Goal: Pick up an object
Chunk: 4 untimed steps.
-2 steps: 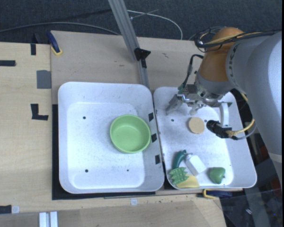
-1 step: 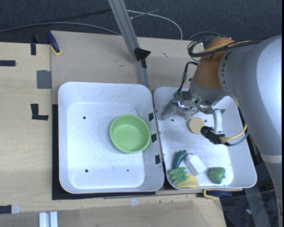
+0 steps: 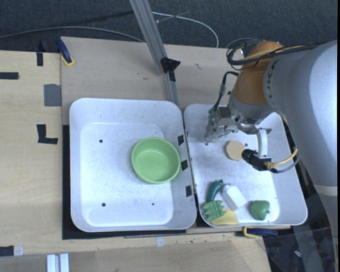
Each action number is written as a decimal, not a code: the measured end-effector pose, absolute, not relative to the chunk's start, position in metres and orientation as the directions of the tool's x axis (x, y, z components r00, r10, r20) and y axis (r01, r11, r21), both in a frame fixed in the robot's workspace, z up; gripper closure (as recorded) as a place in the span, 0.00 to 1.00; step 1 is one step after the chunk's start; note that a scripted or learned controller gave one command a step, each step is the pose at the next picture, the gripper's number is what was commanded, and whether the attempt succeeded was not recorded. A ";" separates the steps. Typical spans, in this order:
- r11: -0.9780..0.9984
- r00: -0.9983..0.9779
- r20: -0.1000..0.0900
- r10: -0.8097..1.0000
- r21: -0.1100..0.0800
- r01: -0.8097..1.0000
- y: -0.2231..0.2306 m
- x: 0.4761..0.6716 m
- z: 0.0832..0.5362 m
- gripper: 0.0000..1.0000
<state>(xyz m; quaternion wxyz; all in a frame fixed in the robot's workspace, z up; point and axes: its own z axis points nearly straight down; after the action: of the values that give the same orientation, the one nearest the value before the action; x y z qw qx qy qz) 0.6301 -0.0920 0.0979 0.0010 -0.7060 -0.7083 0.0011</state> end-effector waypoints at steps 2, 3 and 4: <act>0.002 -0.002 -0.001 1.000 0.005 1.000 -0.089 0.635 0.203 1.00; 0.001 -0.001 -0.001 1.000 0.005 1.000 -0.094 0.631 0.263 1.00; 0.006 -0.006 0.001 1.000 -0.003 1.000 -0.043 0.634 0.246 1.00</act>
<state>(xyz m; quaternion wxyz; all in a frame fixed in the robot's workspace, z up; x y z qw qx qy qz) 0.6340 -0.0435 0.2461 0.0014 -0.7051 -0.7091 0.0006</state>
